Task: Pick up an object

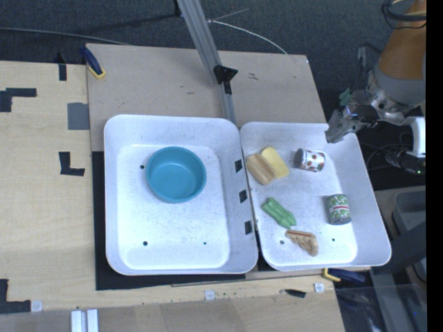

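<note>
End effector [337, 128] poised over the right bin's far right corner, grasping nothing visible; whether it is released or clenched cannot be told.

Nearest in the right bin [367, 206] lies a brown object [302, 241], then a green toy [278, 212] and a green can [338, 209], then a yellow-tan sponge [267, 164] and a small patterned cup [310, 160] near the end effector. A blue bowl [176, 174] sits in the left bin [124, 185] on the tabletop [41, 185].
</note>
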